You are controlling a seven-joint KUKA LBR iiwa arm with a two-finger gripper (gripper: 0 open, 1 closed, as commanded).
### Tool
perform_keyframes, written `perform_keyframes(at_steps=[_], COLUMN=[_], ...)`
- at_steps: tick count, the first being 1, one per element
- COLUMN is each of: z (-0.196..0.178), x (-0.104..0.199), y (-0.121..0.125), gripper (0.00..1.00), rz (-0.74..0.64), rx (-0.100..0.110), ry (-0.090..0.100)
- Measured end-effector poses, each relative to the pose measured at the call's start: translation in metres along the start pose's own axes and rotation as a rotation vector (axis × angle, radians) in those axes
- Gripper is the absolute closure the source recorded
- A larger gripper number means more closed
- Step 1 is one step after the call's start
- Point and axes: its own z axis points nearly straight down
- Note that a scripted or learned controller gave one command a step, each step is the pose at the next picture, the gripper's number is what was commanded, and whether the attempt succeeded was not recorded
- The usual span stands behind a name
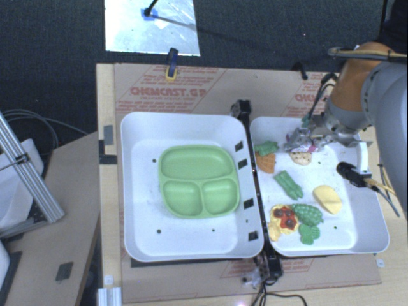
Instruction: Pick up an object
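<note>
The left bin (137, 171) is the largest thing to the pincer's left in the view, beyond the shared divider. Its floor is mostly covered by a green divided tray (197, 179), which leaves a bare white margin along all four walls.

The right bin (357, 228) lies under the pincer. The grey arm (382, 101) comes in over its far right corner.

The pincer (305, 140) hangs over the far part of this bin, near the back rim and well clear of the divider. The view does not show whether it is spread or pressed together, and nothing can be seen held in it.

On the near side of the pincer:
- A leafy green piece (308, 213) touches a red-and-yellow piece (282, 218) close to the divider.
- A yellow lump (328, 199) sits alone, near and slightly right, with bare floor from it to the right wall and the near right corner.
- A long green pod (289, 185) lies slanted between the pincer and that cluster, apart from its neighbours.

Left of the pincer, a green piece (266, 148) and an orange piece (266, 164) lie by the divider wall, touching each other.

A round pale biscuit (301, 158) lies just beneath the pincer's near edge. A small green bit (309, 234) lies farthest off, towards the near wall.
</note>
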Motion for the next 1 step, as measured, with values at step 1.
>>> perform_keyframes(at_steps=[1], z=[-0.1076], x=[0.0743], y=[-0.0773], gripper=[1.00], rz=[0.000], rx=[0.004], ry=[0.006])
